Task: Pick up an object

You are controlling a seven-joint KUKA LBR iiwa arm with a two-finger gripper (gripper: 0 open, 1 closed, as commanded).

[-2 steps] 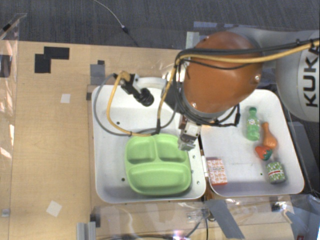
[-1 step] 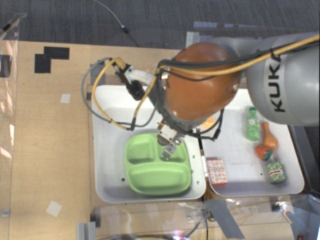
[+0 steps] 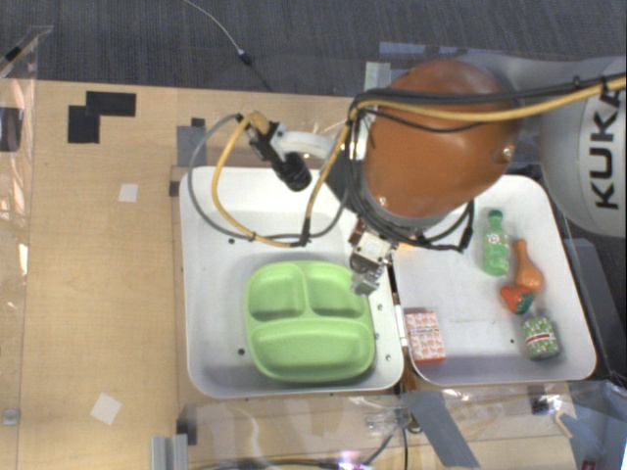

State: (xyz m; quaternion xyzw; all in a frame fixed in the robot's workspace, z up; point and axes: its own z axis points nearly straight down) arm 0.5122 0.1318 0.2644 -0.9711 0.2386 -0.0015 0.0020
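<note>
gripper poised at the green tray's upper right corner

while the arm (image 3: 436,135) reaches in from the right, its gripper (image 3: 366,274) hangs over the upper right corner of the green divided tray (image 3: 309,321), which lies flat in the left bin (image 3: 211,262). whether the claw is apart or together cannot be told from this angle; nothing is seen between its tips. the likely target is the tray, and its raised rim is the only part a two-finger claw could pinch, so the step would go best with one tip inside the rim and one outside, coming straight down. the tray's long axis runs roughly from the bin's far side toward its near side, the two small compartments at the far end and the wide one nearest the camera. a flat, broad tray gripped at one corner may tilt or slip.
</note>
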